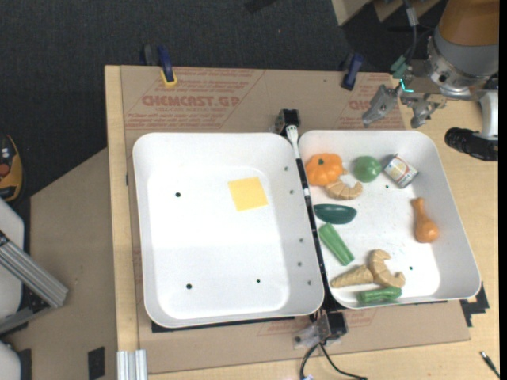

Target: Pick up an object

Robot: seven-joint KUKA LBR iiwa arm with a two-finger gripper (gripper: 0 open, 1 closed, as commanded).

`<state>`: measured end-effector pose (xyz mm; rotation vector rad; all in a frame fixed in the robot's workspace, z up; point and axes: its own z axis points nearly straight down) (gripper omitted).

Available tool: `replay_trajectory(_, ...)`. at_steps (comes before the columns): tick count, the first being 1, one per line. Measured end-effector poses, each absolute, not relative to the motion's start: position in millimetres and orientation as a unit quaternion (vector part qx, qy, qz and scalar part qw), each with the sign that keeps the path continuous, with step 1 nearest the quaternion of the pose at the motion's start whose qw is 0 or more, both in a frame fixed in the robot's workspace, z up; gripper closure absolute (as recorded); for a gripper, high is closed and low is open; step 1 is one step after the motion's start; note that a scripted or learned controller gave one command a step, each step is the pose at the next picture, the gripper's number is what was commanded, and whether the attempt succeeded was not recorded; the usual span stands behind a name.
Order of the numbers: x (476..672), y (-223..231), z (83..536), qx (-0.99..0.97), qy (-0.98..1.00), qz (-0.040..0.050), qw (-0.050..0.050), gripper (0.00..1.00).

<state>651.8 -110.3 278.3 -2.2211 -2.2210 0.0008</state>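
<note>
Yellow square [248,193] alone in left bin [150,212]

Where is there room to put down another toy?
The left bin has lots of bare floor all around the yellow square. The right bin is crowded; its one bare patch lies between the green pepper and the orange gourd.

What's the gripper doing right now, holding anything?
Gripper: open, holding nothing, above the back edge of the right bin.
</note>
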Motion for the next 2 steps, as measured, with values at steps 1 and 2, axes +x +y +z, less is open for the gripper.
replay_trajectory(1, 664.4, -129.7, 121.9, -0.708, -0.707, 0.0031, 0.004, 0.00)
replay_trajectory(2, 667.4, -129.3, 142.8, -0.707, -0.707, -0.0009, -0.002, 1.00)
